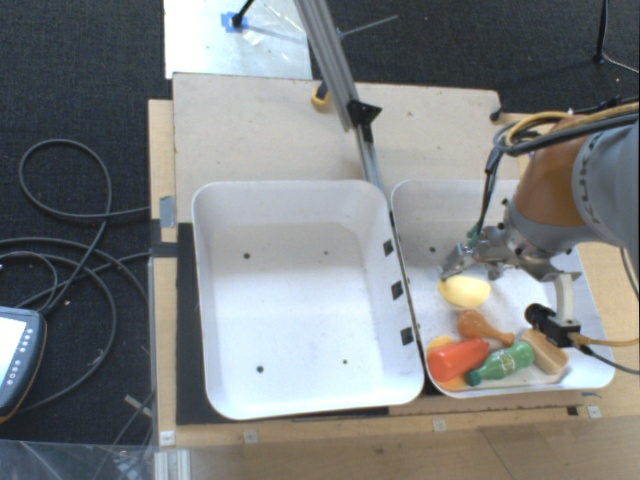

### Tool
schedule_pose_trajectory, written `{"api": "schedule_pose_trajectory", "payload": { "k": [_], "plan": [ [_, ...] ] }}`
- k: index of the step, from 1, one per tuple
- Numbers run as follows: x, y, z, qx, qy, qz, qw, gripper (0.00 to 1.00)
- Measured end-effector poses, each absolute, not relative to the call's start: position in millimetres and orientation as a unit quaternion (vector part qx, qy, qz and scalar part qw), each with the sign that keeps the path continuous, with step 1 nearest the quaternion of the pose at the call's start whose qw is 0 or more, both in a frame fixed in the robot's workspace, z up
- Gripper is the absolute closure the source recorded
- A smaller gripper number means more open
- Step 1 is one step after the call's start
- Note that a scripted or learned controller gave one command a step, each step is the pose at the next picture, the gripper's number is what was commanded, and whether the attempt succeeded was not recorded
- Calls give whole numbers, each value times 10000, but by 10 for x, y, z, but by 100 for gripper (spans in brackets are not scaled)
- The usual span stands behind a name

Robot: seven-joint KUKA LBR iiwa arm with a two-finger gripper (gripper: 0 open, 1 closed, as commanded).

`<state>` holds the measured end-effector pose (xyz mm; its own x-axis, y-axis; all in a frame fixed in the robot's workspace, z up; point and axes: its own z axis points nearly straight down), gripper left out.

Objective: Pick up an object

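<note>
The arm [575, 193], grey with an orange band, comes in from the right and bends down into the right bin [430, 218]. Its fingers [470, 258] sit low over the bin floor, but whether they are spread or closed I cannot tell from this slanted view, as the wrist housing hides most of them.

Just below the fingers, seemingly touching or nearly so, lies a pale yellow lemon [465, 290]. It is egg-shaped, its long axis running roughly left to right across the bin, lying flat on the floor. Nothing shows it clamped between the fingers.

Further below the fingers, toward the near edge of the bin, the other things crowd together. An orange drumstick-like piece [482, 326] lies with its long axis slanting down to the right. Beneath that, a red pepper-like piece [458, 355] lies beside a green bottle [505, 362], whose long axis runs left to right with the neck tilted up toward the right. A tan block [546, 352] rests at the bottle's right end.

To the left of the fingers stands the left bin [300, 298], white and shallow, its wall touching the right bin's.

Both bins rest on a pale worktop [260, 128]. A metal pole [335, 58] slants across it from the top. Around the worktop is dark carpet [80, 68], with black cables [60, 228] looped to the far left.
</note>
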<state>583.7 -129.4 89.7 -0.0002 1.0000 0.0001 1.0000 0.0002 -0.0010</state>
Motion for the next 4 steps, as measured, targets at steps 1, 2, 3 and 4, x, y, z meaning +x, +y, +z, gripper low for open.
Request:
{"api": "schedule_pose_trajectory", "payload": {
  "k": [1,2,3,4],
  "plan": [
    [5851,-1295,1019,-7070,-7072,-13,-10,100],
    [5849,-1304,1452,-7061,-7081,-12,-16,100],
    [5820,-1387,1944,-7069,-7073,-18,-30,100],
    [5837,-1390,2384,-7052,-7090,-20,-30,100]
  ]
}}
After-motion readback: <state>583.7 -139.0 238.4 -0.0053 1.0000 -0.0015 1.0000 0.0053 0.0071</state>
